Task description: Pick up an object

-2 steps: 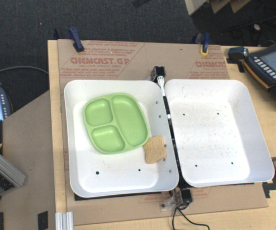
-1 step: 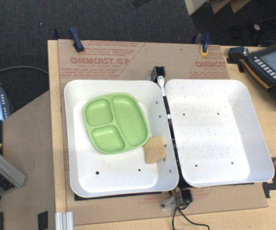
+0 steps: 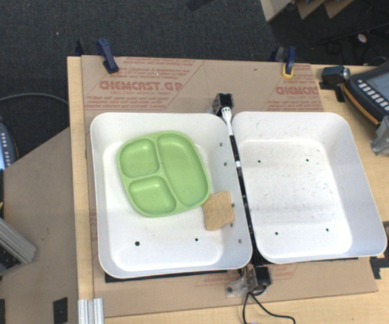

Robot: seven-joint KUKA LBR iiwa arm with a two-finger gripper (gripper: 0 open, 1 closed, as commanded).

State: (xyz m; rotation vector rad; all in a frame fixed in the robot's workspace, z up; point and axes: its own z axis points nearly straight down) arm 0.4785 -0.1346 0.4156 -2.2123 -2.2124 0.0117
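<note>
step: pre-reach, nothing grasped | left bin (image 3: pixel 113 248): green divided plate (image 3: pixel 163 174), tan sponge piece (image 3: pixel 217 210) touching it | gripper: state cannot tell | next: descend on sponge

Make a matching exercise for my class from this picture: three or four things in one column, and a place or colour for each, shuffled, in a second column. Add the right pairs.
Things
1. green plastic plate with three compartments
2. tan flat cork-like piece
3. blue clamp
4. yellow-tipped clamp

Places
A. on the board's far edge, toward the right
B. in the left white bin, filling its far middle
C. on the board's far edge, toward the left
D. in the left white bin, at the plate's near right corner

Pairs: 1-B, 2-D, 3-C, 4-A
</note>
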